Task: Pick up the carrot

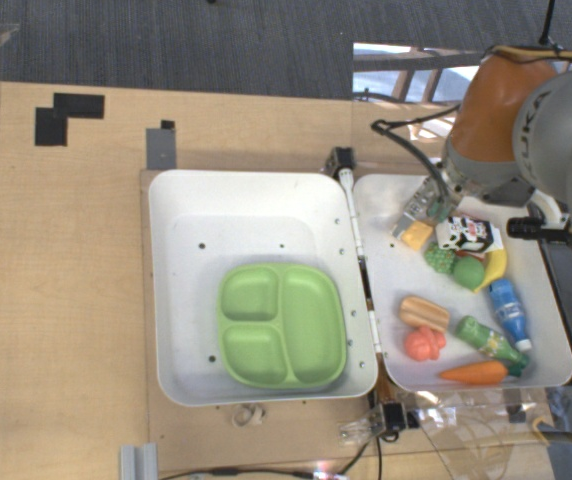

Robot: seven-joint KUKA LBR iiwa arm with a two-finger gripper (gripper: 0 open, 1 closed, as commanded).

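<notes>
Well below the gripper (423, 208), at the right bin's (381, 268) near edge, the carrot (474, 373) is left untouched. Nothing's been picked yet; finger spread can't be told, probably too blurry.

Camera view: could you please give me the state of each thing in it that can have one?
carrot: lying flat at the right bin's near edge, untouched
gripper: low over the right bin's far end, away from the carrot
green plate: right side up in the left bin
blue bottle: lying on its side
green bottle: lying on its side
</notes>
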